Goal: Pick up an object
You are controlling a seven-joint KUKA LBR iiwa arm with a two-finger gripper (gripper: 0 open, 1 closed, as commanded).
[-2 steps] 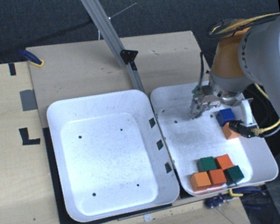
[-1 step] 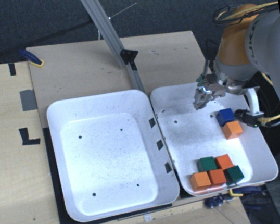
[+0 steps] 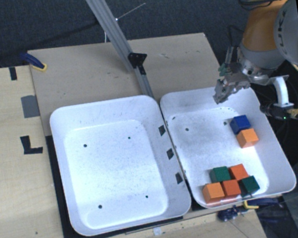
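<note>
Seven blocks lie in the right bin (image 3: 192, 109), all toward the camera from the hand (image 3: 221, 94). Nearest it are a blue block (image 3: 240, 123) touching an orange block (image 3: 247, 137). Farther off sits a cluster of green and orange blocks (image 3: 229, 181). Whether the hand is wide or narrow I cannot tell.

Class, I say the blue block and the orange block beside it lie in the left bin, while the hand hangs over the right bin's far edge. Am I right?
Not quite. The camera view shows the blue block and the orange block beside it in the right bin, not the left bin. The hand does hang over the right bin's far edge.
</note>
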